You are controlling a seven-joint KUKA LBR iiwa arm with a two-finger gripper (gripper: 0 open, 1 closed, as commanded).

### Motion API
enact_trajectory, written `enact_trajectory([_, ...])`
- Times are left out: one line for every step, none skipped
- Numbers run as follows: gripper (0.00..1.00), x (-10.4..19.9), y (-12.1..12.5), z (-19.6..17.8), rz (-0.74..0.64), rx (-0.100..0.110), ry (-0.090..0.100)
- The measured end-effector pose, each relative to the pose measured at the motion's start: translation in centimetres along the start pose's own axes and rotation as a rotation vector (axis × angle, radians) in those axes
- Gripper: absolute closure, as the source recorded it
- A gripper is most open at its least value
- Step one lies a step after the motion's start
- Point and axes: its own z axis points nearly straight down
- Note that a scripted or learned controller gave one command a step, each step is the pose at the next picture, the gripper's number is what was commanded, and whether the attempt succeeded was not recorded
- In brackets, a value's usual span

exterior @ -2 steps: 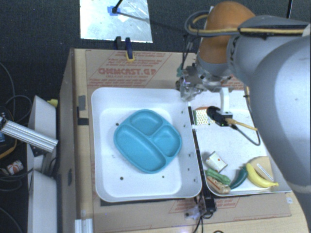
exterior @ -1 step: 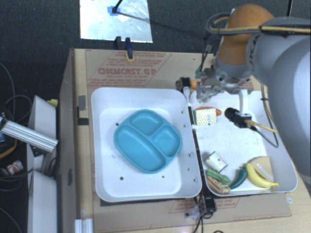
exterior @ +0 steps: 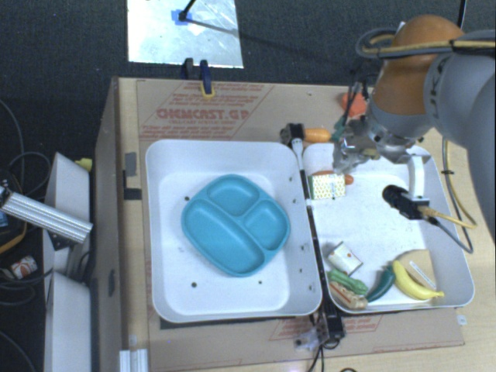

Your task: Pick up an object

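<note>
Gripper (exterior: 346, 161) hangs over the right bin's (exterior: 446, 231) far-left corner, just above a small patterned box (exterior: 326, 185); finger spacing cannot be read. The box looks light, stiff, likely cardboard; grip across its short sides. Count: two bins, one blue divided plate (exterior: 235, 224) in the left bin (exterior: 167, 208), one banana (exterior: 413, 280) near the right bin's near edge.
</note>
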Motion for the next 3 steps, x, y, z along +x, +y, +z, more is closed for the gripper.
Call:
enact_trajectory([1.00, -6.1, -3.1, 2.2, 0.000, 0.002, -0.001])
enact_trajectory([1.00, 0.3, -3.1, 2.5, -0.003, 0.002, 0.002])
enact_trajectory([1.00, 10.4, -6.5, 2.5, -0.003, 0.002, 0.002])
